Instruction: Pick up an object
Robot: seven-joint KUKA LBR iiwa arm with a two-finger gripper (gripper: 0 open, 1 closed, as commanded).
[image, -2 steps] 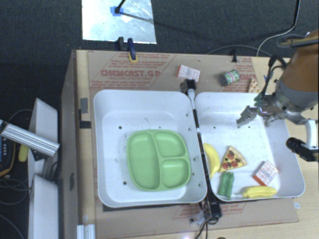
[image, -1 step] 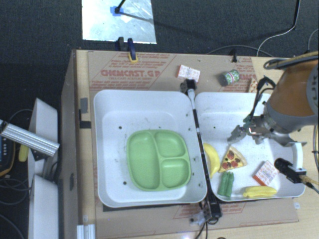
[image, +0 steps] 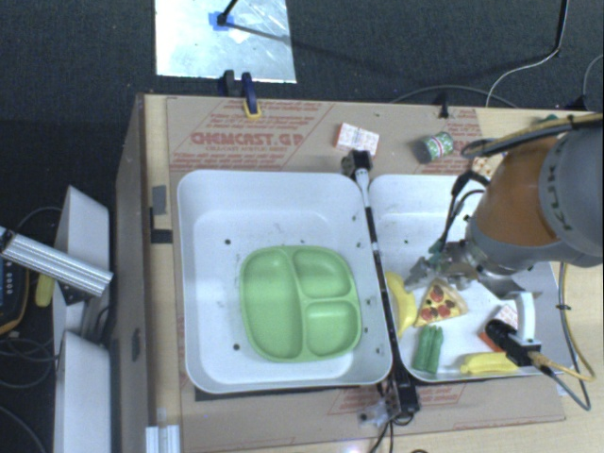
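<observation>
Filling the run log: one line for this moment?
arm: over right bin | pincer: above pizza slice toy | grasp: unconfirmed

Pizza slice (image: 442,301), green cylinder (image: 428,349) and bananas (image: 400,300) in right bin (image: 406,206).

Even overhead light, soft shadows, slightly blurry

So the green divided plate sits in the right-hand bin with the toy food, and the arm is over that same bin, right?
Not quite. The camera view shows the green divided plate alone in the left bin. The toy food, such as the pizza slice, the green cucumber-like piece and the banana, lies in the right bin, and the arm is indeed over that bin.
</observation>
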